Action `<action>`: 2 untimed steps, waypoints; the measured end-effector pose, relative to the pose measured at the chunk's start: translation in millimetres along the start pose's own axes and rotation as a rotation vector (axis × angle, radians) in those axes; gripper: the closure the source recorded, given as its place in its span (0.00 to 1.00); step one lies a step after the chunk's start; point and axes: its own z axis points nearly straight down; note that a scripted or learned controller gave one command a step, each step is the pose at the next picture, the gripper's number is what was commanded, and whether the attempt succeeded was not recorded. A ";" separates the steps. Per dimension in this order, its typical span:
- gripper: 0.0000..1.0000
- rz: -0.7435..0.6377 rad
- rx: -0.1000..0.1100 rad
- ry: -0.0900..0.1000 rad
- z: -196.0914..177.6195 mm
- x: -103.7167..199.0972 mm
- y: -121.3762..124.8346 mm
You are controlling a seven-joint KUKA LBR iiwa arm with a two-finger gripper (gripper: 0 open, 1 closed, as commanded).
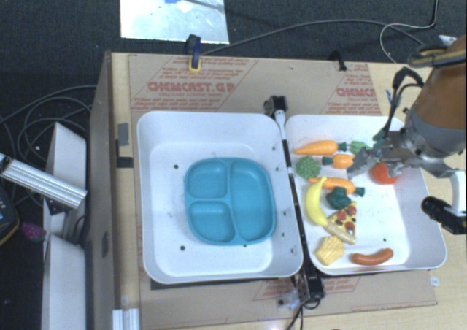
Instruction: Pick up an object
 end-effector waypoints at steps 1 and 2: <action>0.00 0.003 0.004 0.001 122.5 -8.5 -32.4; 0.00 0.002 -0.001 0.000 153.2 -6.3 -29.4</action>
